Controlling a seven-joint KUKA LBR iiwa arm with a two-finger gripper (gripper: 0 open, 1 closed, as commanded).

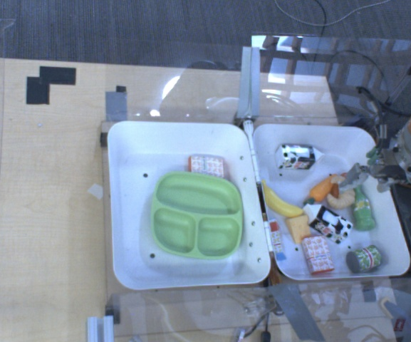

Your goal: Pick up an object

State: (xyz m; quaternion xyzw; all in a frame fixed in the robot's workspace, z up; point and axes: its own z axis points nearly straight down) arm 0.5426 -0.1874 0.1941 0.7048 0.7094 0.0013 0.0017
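My gripper (pixel 369 179) hangs over the right side of the right bin (pixel 333 135), just above the green bottle (pixel 364 214) and beside a tan bread ring (pixel 342 199). Its fingers stand apart, open, with nothing held between them. Close to its left lie an orange carrot (pixel 322 189) and a yellow banana (pixel 282 204). Also in this bin are a cow-patterned can (pixel 295 157), a cow-patterned carton (pixel 331 225), a cheese wedge (pixel 298 228), a red box (pixel 318 254) and a green tin (pixel 364 259).
The left bin (pixel 130 191) holds a green divided plate (pixel 196 214) and a small red-and-white box (pixel 206 165) behind it. A thin tube (pixel 275 238) lies along the right bin's left wall. Cables and a metal frame stand behind the right bin.
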